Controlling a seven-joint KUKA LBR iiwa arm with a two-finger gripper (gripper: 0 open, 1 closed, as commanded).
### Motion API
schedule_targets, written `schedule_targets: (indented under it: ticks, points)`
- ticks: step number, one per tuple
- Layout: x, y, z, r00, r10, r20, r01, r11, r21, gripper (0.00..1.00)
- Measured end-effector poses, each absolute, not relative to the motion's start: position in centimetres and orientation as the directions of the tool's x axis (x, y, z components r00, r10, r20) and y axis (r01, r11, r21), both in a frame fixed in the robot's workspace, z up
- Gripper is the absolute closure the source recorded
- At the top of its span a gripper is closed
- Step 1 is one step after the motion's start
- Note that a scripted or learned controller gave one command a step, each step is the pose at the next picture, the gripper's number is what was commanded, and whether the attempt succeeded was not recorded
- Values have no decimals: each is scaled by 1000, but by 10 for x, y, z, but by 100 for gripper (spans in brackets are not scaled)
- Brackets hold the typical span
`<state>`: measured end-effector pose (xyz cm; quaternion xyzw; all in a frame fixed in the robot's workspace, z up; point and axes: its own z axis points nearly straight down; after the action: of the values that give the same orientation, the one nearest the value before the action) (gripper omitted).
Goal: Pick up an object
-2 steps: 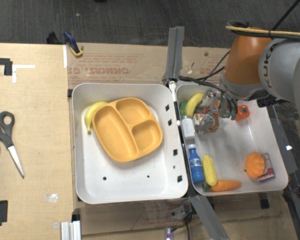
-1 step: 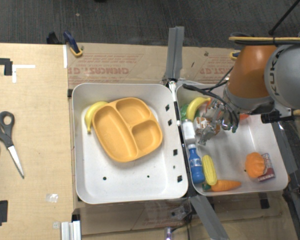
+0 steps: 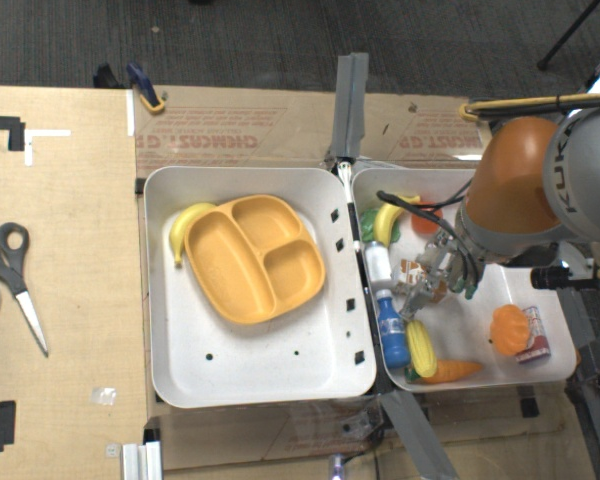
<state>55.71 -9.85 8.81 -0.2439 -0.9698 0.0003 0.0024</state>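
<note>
End effector (image 3: 420,286) low in right bin (image 3: 555,373), grip state: cannot tell. Nearest target: blue-capped bottle (image 3: 385,306) just left, at left wall, long axis running near-to-far. Corn (image 3: 421,347) just below. Needs short leftward shift, grip across bottle width.

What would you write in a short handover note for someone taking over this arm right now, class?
Gripper: low in the right bin, over its left side; nothing seen between its fingers.
Right bin things: blue bottle, corn cob, carrot, orange fruit, a banana at the top.
Left bin: yellow divided plate, a second banana at its edge.
Done: nothing lifted.
Left: grasp one object and raise it.
</note>
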Motion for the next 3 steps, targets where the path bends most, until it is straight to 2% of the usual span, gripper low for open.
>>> schedule_targets:
  ticks: [1, 2, 3]
  points:
    - [553, -94, 88, -771, 637, 3, 637, 771, -3, 0]
    - [520, -100, 93, -787, 617, -14, 617, 787, 2, 0]
    - [504, -103, 93, -662, 749, -16, 749, 663, 5, 0]
